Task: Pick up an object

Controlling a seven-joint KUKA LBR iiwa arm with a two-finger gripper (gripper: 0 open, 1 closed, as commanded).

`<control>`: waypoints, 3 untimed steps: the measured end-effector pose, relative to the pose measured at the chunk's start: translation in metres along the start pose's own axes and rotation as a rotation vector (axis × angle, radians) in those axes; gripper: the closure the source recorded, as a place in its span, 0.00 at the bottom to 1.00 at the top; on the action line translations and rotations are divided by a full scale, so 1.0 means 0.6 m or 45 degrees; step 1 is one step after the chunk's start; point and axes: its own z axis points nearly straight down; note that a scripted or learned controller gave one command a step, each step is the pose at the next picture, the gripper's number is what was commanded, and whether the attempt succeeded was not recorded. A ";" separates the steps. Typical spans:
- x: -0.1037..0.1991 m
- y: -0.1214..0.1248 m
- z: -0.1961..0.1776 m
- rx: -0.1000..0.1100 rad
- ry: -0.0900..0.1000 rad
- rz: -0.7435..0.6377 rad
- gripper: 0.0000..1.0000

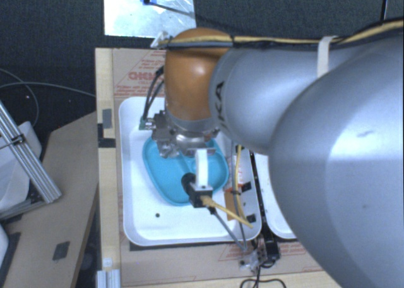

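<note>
Blue dish (pixel 158 168) in white bin (pixel 144 225) on brown bench (pixel 134 69), dark floor (pixel 50 28) around.

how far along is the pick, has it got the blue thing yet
Done, it seems: the approach. The gripper sits low over the blue dish in the left bin. In hand: the grasp itself, but the arm's orange band hides the contact, so I cannot tell whether it has hold. Left: the lift, as the dish appears to rest on the bin floor.
</note>
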 end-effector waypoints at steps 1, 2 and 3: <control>-0.142 -0.013 -0.175 -0.021 0.006 0.007 1.00; -0.149 0.199 0.002 -0.015 0.004 -0.002 1.00; -0.030 0.106 0.124 -0.003 0.007 -0.012 1.00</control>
